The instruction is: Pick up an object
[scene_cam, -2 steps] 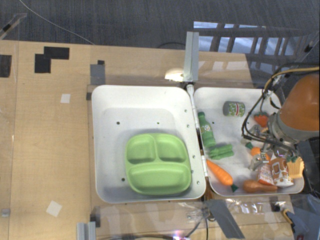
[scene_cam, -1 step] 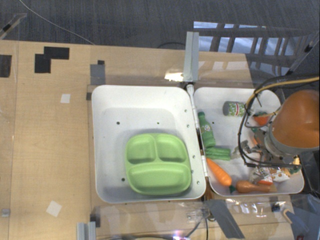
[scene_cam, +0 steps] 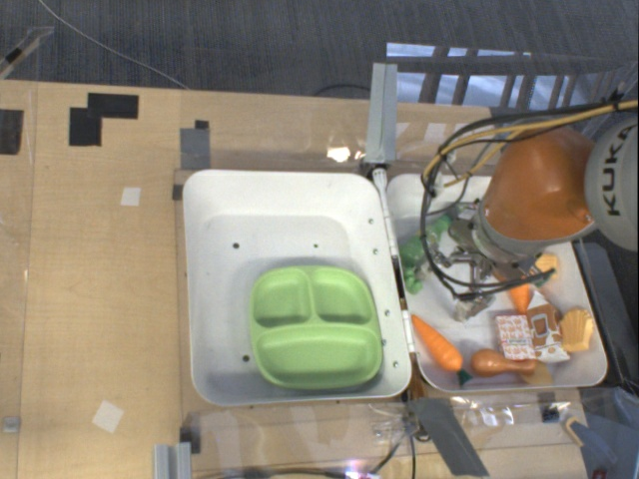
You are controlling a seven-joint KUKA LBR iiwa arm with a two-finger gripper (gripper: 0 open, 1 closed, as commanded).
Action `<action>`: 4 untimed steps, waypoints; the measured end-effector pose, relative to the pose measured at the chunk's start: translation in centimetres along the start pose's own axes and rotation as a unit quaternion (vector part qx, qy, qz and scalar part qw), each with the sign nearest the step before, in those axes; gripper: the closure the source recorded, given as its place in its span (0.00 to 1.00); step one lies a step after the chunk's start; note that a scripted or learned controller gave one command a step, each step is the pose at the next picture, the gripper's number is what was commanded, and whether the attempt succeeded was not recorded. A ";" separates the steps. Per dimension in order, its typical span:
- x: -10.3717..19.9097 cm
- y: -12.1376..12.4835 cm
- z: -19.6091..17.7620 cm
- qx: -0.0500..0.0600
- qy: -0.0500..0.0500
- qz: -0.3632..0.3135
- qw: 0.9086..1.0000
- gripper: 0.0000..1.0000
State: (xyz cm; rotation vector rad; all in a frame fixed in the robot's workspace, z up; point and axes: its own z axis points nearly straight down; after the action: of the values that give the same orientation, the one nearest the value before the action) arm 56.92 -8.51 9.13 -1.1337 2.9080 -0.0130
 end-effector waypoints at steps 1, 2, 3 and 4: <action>-0.5 -0.1 -1.5 0.004 -0.007 0.000 1.000 1.00; -7.9 -5.2 -14.4 0.000 -0.001 -0.034 0.999 1.00; -8.1 -5.2 -15.3 0.000 -0.003 -0.032 0.999 1.00; -8.4 -5.3 -16.7 0.002 -0.008 -0.031 0.999 1.00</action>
State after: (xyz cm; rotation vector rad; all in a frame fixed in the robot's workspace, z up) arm 66.29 -6.68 25.99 -1.2159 2.8565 -0.0115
